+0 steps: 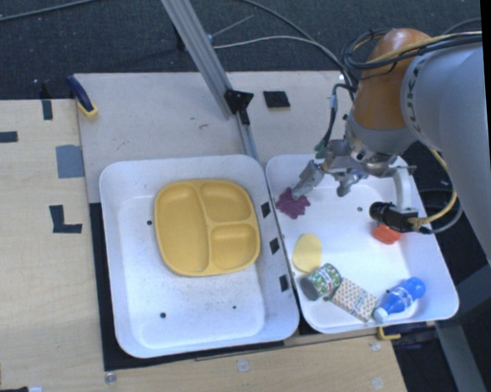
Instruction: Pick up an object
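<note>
Two fingers point(306, 180) of the gripper point(324, 182) stand wide apart, clasping nothing, over the right bin point(426, 262), one fingertip just at the purple object point(292, 203) lying toward the bin's ten o'clock corner, a yellow disc point(307, 251) at its six o'clock.

Pale bench point(156, 122), blue-handled clamp point(82, 95) at its far left corner, slanted metal strut point(200, 43), black square patch point(277, 99) near it

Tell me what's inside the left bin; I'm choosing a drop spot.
A yellow plate with three compartments lies in the left bin. The bin floor under the plate is covered, so unseen.
</note>
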Tool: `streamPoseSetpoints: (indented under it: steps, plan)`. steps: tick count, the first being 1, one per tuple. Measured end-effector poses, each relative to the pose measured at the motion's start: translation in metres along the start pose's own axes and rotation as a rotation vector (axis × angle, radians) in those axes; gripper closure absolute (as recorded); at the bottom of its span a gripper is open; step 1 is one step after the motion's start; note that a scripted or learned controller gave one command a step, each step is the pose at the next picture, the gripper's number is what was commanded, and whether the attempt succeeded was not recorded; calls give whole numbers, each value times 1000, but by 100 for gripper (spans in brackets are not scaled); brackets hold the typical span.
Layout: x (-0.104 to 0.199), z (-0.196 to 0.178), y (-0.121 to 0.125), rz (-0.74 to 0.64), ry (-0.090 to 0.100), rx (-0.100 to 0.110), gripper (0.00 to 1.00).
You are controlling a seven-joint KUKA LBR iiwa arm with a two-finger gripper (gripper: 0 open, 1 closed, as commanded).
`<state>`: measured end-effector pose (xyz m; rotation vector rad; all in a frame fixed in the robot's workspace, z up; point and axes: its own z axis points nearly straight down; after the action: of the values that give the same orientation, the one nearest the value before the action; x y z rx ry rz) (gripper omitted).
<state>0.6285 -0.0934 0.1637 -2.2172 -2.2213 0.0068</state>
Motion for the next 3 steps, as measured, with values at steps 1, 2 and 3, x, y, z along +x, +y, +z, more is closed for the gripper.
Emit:
streamPoseSetpoints:
  steps: [1, 2, 3]
  plan:
    - [-4, 45, 1, 1, 0, 0, 0]
    - [-3, 80, 2, 0, -1, -5, 0]
    - [-3, 67, 3, -1, -1, -7, 100]
